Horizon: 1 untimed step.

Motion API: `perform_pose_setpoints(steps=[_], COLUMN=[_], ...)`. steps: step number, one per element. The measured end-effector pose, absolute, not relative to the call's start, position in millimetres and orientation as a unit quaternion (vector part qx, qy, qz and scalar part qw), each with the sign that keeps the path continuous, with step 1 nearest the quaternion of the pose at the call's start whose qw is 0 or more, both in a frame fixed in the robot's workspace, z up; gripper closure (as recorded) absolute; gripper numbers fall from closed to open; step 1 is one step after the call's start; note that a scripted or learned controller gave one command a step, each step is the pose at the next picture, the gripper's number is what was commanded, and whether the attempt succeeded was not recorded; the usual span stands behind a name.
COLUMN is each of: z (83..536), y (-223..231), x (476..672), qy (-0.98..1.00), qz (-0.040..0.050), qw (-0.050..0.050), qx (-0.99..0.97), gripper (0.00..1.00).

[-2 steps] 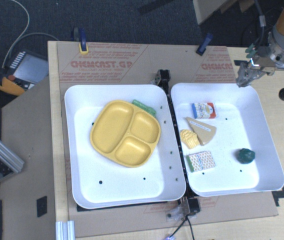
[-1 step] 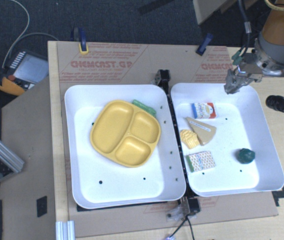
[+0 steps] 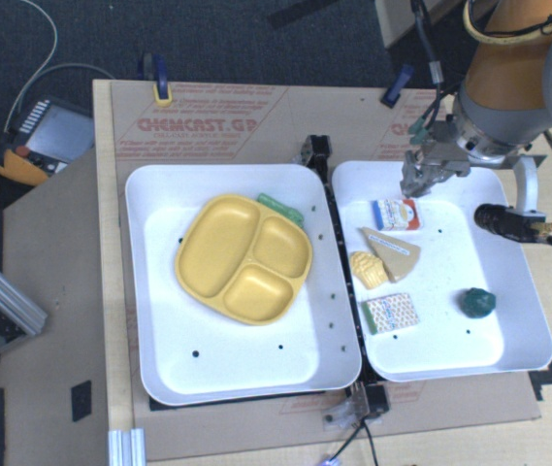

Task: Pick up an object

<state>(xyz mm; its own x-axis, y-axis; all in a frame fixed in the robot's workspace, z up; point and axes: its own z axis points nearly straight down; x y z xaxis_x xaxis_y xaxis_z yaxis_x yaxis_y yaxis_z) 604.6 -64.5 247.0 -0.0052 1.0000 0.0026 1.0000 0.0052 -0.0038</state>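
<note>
In the right bin (image 3: 508, 348) lie a small red, white and blue carton (image 3: 395, 215), a tan wedge (image 3: 393, 250), a pale yellow lumpy piece (image 3: 368, 269), a patterned flat packet (image 3: 391, 312) and a dark green ball (image 3: 478, 302). My gripper (image 3: 415, 184) hangs over the bin's far left part, its tip just above and behind the carton. Nothing shows between its fingers. The left bin (image 3: 159, 338) bears a yellow divided plate (image 3: 244, 257), with a green object (image 3: 281, 208) partly hidden under the plate's far edge.
A black divider (image 3: 339, 260) runs between the two bins. A black cylindrical part (image 3: 504, 221) of the arm reaches over the right bin's right side. Cables and devices lie on the floor at the far left.
</note>
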Motion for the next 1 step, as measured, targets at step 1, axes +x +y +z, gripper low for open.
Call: perform_pose_setpoints(steps=[1], z=[250.7], y=[-14.5], x=[591.2], qy=[-0.709], qz=[-0.0002], qw=[0.002], qx=[-0.705], gripper=[1.00])
